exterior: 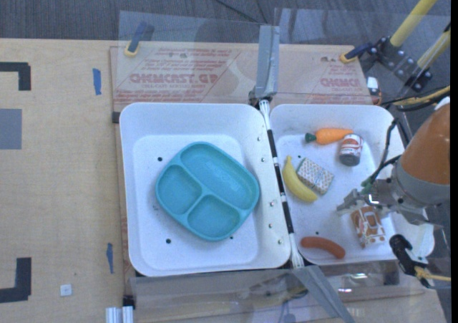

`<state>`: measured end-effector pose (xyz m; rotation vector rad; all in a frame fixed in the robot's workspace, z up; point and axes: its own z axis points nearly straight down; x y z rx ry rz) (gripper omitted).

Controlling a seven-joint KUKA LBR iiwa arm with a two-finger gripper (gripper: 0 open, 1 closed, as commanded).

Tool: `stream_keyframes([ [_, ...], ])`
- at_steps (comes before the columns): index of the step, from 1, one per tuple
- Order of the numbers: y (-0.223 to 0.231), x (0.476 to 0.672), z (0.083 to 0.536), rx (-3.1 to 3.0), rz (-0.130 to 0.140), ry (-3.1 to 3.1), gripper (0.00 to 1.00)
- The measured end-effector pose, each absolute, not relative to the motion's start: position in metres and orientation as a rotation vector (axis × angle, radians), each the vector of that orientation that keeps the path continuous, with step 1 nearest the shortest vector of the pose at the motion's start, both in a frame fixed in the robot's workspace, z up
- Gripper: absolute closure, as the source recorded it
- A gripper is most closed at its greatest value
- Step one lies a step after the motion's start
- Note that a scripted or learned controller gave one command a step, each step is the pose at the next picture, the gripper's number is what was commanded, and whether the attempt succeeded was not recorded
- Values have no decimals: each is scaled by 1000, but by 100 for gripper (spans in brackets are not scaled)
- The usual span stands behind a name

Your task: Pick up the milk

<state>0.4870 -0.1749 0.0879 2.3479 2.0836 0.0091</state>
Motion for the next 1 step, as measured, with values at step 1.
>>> stream_keyframes([
  [1,-196,483,87,2482,9,1918,0],
])
